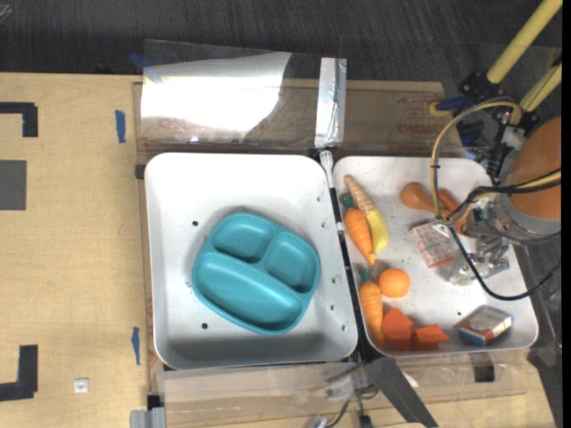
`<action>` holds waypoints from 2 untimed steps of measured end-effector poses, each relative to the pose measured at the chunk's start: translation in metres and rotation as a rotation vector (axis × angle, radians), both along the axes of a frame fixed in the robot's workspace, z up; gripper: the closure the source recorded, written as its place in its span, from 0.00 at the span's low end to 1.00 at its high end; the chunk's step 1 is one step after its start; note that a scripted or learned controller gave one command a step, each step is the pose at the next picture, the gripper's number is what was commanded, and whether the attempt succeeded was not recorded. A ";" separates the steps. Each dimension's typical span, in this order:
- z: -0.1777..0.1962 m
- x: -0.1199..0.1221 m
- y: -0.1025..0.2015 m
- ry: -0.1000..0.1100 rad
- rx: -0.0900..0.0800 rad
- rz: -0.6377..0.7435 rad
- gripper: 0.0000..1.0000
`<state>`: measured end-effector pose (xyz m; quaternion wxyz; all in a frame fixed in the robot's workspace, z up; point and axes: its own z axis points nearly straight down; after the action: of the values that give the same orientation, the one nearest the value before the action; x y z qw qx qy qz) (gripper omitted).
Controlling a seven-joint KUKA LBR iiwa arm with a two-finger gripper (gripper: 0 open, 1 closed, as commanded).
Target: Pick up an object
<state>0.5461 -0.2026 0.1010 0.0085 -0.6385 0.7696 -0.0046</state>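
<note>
The gripper point(477, 259) is seen low in the right bin point(526, 324), beside a crumpled packet point(434, 242) — how far it is opened cannot be told, nor any hold. A clean descent is needed — centred on one item, clear of the cables point(443, 163).

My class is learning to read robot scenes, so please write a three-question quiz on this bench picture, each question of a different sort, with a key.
1. True or false: the teal divided plate lies in the left bin.
2. Multiple choice: the round orange ball in the right bin sits
A. beside the carrot
B. on the teal divided plate
C. outside both bins
3. Fill in: the gripper hangs over the ____ bin.

Key: 1 true; 2 A; 3 right.
</note>
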 end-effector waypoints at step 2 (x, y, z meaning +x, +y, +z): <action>-0.012 0.018 0.033 0.009 0.000 -0.161 0.00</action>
<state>0.5645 -0.1701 0.0889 0.0044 -0.5745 0.8185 -0.0025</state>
